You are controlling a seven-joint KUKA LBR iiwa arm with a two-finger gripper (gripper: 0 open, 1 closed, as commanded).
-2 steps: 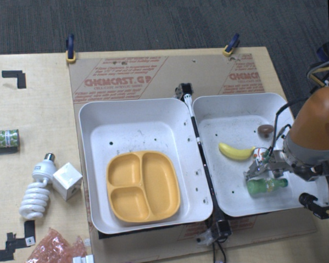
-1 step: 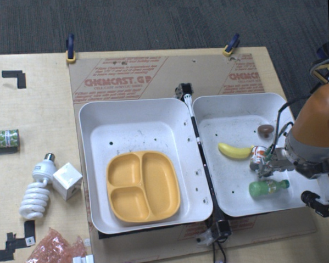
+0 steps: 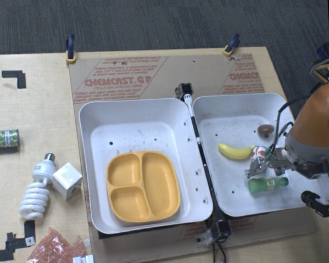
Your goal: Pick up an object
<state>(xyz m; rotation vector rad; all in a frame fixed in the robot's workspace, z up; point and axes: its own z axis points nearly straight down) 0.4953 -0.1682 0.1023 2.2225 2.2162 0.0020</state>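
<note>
The arm was down low in the right bin (image 3: 229, 105), reaching in from the right, and the pick was not made: nothing was off the floor of the bin that I could see. The gripper (image 3: 260, 164) sat right among the candidates. The banana (image 3: 235, 151) lay just to its left, flat on the white. The green bottle (image 3: 268, 184) lay on its side just below it, touching or near enough. A small brown object (image 3: 265, 130) rested up near the back wall. Something small with orange and white showed right at the tip, too cluttered to name. Whether anything was gripped, I couldn't tell. The yellow divided plate (image 3: 143, 185) sat alone in the left bin (image 3: 94, 159). Judging by this, the grasp and lift were all to come.
</note>
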